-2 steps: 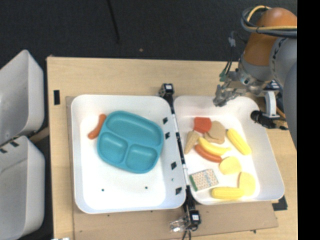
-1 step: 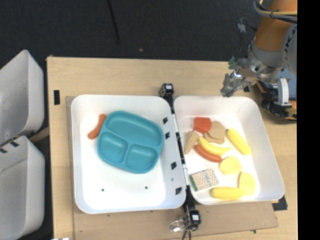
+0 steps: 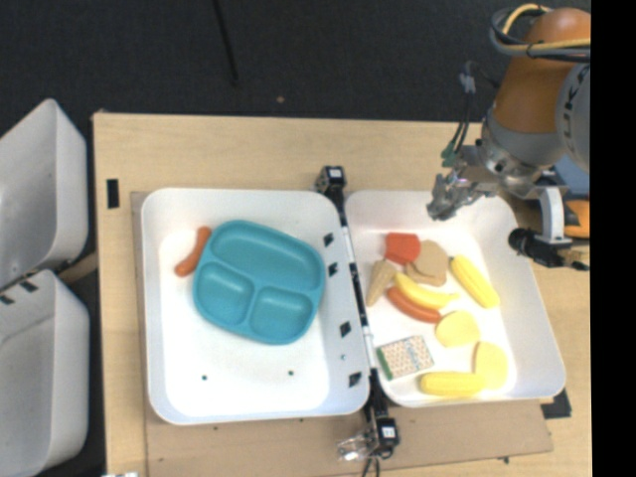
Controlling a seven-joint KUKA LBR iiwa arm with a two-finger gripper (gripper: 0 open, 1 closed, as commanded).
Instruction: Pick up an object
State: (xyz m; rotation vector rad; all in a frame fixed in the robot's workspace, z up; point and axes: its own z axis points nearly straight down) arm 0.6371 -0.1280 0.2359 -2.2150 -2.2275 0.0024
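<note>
The claw [image 3: 447, 199] hangs over the far corner of the right bin [image 3: 542, 361], at about twelve o'clock from the pile of toy food, and it has nothing in its grip. How far apart its tips stand I cannot tell, since it is small and dark against the white wall. It seems parked high and to the back so that the whole pile lies in plain sight below it before a target is chosen.

The candidates for the pick all lie in that bin. An orange-red block [image 3: 401, 246] is nearest the claw, at roughly seven o'clock from it. A tan slice [image 3: 432, 262] touches the block, with a pale cone [image 3: 379, 282] at its nine o'clock. A banana [image 3: 421, 291] lies over a red sausage [image 3: 412, 308]. A yellow corn-like piece [image 3: 474, 281] lies at three o'clock from the banana, a little apart from it. Toward six o'clock sit a yellow round [image 3: 456, 329], a patterned card [image 3: 404, 356] and another yellow piece [image 3: 452, 384].

The left bin [image 3: 159, 366] holds a teal divided plate [image 3: 260, 281] with a small orange sausage [image 3: 193, 251] at its ten o'clock. This bin likely serves as the drop side.

The red block looks the easiest pick, being close, boxy and exposed on its far side. The crowded middle risks a slip or a double catch.
</note>
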